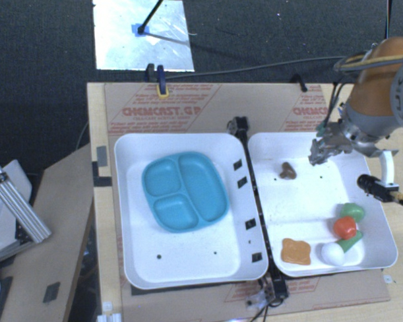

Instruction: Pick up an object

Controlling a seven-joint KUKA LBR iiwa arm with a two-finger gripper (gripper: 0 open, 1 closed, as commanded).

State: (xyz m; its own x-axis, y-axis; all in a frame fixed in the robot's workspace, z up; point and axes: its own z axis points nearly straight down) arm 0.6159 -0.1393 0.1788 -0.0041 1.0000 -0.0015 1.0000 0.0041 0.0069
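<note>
Camera view shows you, left of the right bin, a blue divided plate in the neighbouring bin, then a small brown lump in the right bin's upper half, its rounded shape giving no clear long axis or heading. Just right of that lump hangs the hand, poised above the floor with nothing visibly held; whether it is open, you cannot tell. You are in the approach step, I judge: next, shift left over the lump and descend.

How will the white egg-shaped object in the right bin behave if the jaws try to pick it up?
The white egg looks smooth and rounded, so it may slip or roll away. It lies against the red and green piece, near the bin's corner, which may limit rolling but crowd the gripper.
</note>
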